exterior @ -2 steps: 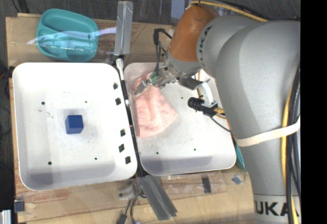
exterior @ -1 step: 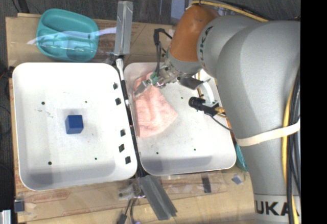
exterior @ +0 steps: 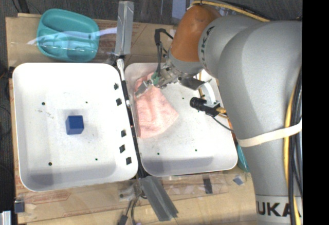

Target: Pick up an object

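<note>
A wooden surface (exterior: 77, 199) carried two white bins. In the right bin (exterior: 205, 160), a pink cloth (exterior: 153, 110) lay by the dividing wall, soft, light, best pinched at a fold. The gripper (exterior: 157, 80) sat at its top edge; whether the jaws were apart I cannot tell.

One fixed camera looks down at a slant over the bench (exterior: 77, 198), both white bins (exterior: 31, 116) framed, the arm (exterior: 257, 64) entering from the right.
</note>
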`<action>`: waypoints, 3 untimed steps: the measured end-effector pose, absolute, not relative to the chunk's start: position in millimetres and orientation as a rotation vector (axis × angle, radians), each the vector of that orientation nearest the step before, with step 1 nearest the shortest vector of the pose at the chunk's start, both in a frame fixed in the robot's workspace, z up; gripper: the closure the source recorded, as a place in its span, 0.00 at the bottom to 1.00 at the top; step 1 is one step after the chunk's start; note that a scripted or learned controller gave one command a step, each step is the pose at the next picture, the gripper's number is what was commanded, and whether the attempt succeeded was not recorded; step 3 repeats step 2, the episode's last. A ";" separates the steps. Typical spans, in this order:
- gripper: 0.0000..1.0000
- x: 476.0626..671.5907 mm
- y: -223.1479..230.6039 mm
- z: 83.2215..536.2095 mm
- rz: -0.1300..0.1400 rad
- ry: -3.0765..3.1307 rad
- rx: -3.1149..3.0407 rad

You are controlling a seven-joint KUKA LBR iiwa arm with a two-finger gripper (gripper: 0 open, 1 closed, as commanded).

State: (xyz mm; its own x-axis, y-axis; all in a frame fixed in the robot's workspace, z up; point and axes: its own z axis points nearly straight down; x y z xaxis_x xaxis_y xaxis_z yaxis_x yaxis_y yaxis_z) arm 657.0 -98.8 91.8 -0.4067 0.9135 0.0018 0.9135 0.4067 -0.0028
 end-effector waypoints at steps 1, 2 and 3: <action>0.00 657.0 -98.8 91.8 0.002 -2.632 -1.709; 0.00 657.0 -98.8 91.8 0.002 -2.632 -1.709; 0.00 657.0 -98.8 91.8 0.002 -2.632 -1.709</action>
